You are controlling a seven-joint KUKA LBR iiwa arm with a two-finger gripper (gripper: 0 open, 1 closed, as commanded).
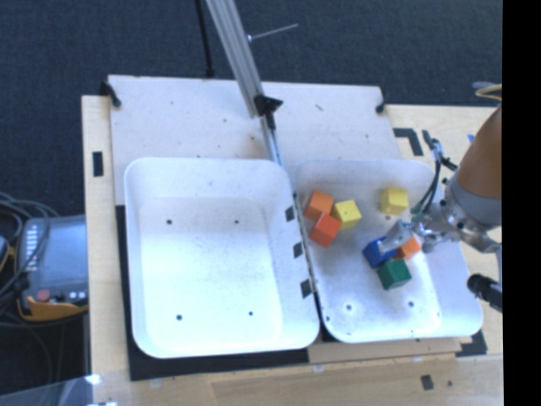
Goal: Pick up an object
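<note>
Over the right bin [448, 315] the grey arm [483, 172] reaches in from the right edge of the camera view, its orange band showing at the top of the wrist. The claw [397, 242] is down among the blocks, its tip sitting over the blue block [374, 253] and just beside a small orange block [411, 247]. Whether its fingers are spread or pressed together cannot be told from this slanting view, and no block is plainly seen between them.

Six blocks lie in the right bin. The blue block touches the green block [394, 274], which lies just below it toward the near side. The small orange block lies at the upper right of the green one. A yellow block [394, 200] sits apart, farther back in the bin. Toward the bin's left wall, an orange block [319, 203] and a second yellow block [347, 213] lie side by side, with a red-orange block [325, 230] touching them just in front.

Beside it, the left bin [135, 227] shares the worktop [97, 252], the two bins meeting along their inner walls. A slanted metal rail [232, 41] runs from the top of the view down to the back edge where the bins meet. At the far left, off the worktop, sits a grey box [57, 256] with cables.
</note>
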